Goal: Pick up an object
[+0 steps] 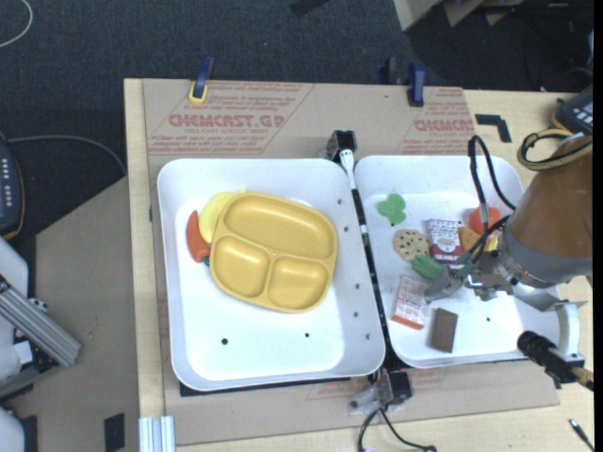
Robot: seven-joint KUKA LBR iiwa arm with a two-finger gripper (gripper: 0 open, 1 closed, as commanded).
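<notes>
Reading "CHEMCAST" on bench board, gripper over right bin

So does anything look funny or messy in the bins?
A bit. In the left bin, the yellow divided plate sits tilted, partly covering a red-orange toy and a yellow one. The right bin's small items lie scattered, nothing spilled or broken.

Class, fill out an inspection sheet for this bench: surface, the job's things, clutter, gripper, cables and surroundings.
Surface: cardboard-topped bench bearing two white bins, left and right.
Job's things: right bin holds a cookie, green piece, red-and-white packet, small carton, brown block.
Clutter: yellow divided tray in left bin, over a red item.
Gripper: gripper low over right bin; grip unclear.
Cables: black cable on arm.
Surroundings: dark carpet.
</notes>
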